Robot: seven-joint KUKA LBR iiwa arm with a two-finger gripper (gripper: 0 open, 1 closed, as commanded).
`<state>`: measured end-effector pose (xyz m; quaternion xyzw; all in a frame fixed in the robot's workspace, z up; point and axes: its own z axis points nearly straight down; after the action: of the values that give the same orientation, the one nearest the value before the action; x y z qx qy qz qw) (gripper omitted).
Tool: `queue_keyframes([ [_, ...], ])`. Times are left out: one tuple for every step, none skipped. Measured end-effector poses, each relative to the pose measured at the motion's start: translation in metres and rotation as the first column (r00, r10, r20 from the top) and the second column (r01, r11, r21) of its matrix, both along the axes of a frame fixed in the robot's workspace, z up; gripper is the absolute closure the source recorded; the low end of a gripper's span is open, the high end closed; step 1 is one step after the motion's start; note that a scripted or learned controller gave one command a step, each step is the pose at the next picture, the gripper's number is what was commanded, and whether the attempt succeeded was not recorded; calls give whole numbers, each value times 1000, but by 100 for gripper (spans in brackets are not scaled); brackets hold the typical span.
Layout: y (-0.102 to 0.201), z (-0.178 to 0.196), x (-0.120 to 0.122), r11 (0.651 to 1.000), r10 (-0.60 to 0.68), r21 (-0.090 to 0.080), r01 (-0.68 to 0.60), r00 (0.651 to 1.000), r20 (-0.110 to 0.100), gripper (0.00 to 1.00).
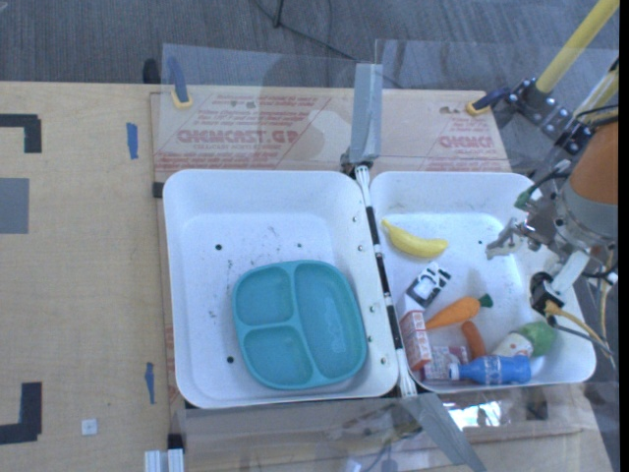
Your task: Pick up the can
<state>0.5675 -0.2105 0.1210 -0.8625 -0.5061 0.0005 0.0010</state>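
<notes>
right white bin (462, 190), can (417, 340) lying lengthwise front-to-back, claw (511, 236) state unclear

Left bin (197, 214): teal divided plate (297, 323). Right bin (462, 195): banana (415, 241), carrot (458, 312), red can (416, 343) lying by the divider, blue bottle (491, 370), black-and-white item (428, 284). Gripper (511, 236) above right bin's right side.

Grey carpet floor (88, 13) beyond a pale wooden bench (74, 293)
</notes>
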Motion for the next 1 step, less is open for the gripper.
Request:
queue_keyframes([
  [11, -32, -58, 1000, 1, 0, -1, 1000, 11, 0],
])
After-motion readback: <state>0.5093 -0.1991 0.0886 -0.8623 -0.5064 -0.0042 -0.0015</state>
